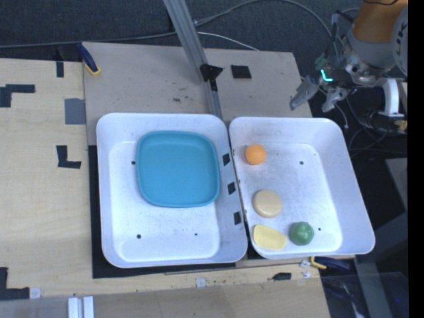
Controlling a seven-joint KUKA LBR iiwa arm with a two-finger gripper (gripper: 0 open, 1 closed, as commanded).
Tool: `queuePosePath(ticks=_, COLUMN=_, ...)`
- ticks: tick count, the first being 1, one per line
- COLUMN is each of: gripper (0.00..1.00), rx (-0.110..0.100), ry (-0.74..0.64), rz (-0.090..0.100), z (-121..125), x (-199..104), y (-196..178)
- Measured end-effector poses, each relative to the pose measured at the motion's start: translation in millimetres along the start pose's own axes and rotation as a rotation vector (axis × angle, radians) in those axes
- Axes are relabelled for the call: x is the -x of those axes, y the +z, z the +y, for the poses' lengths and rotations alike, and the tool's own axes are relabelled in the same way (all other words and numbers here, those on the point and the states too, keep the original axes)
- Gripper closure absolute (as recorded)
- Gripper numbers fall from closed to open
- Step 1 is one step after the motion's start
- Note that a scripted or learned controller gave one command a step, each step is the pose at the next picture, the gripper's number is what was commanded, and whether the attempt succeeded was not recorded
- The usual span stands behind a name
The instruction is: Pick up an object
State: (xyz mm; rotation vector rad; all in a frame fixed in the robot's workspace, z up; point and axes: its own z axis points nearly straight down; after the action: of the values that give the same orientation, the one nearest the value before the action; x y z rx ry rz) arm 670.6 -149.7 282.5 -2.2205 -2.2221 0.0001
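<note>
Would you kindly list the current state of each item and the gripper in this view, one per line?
gripper: open, holding nothing, raised beyond the right bin's far edge
blue plate: lying flat in the left bin
orange ball: resting loose in the right bin
beige disc: lying flat, untouched
yellow piece: lying near the front wall
green ball: resting beside the yellow piece

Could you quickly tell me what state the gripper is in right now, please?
Gripper: open, holding nothing, poised above the bench beyond the right bin's far edge.
</note>
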Motion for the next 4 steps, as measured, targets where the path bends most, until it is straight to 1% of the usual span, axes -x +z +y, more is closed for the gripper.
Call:
queuePosePath(ticks=1, gripper=0.0, rx=0.0, ry=0.0, rz=0.0, z=0.0, x=0.0, y=0.1)
queuePosePath(ticks=2, gripper=0.0, rx=-0.004, ry=0.0, rz=0.0, z=-5.5, x=-2.8, y=44.0)
queuePosePath(ticks=3, gripper=0.0, rx=-0.004, ry=0.001, rz=0.0, z=-11.6, x=5.5, y=95.6)
queuePosePath(ticks=4, gripper=0.0, rx=-0.006, ry=0.0, rz=0.001, z=-8.6, x=6.4, y=158.2)
